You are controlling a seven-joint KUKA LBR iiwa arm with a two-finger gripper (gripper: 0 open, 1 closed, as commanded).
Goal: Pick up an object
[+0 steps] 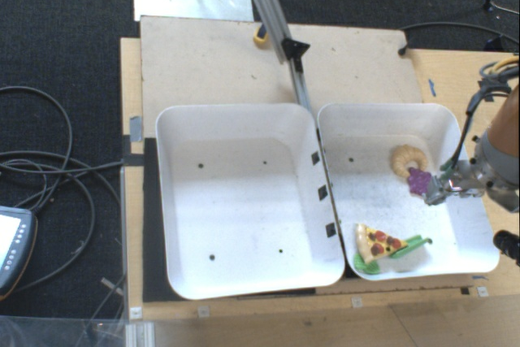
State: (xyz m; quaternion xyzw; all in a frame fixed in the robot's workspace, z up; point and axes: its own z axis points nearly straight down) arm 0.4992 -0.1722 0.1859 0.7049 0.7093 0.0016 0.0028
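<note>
In the right bin (382, 116) lie a tan ring-shaped doughnut (404, 159), a small purple object (418, 181), a toy pizza slice (379, 240) and a green piece (405, 248) beside the slice. My gripper (439, 191) reaches in from the right, low over the bin's right side. Its tip is right against the purple object, just below the doughnut. Whether the purple object is between the gripper's tips is too small to make out.
The left bin (236, 116) stands alongside, split from the right one by a shared wall with black clips (322, 193). A grey pole (272, 8) slants in from the top. Cables lie on the floor at left, and a cable loops by the arm at right.
</note>
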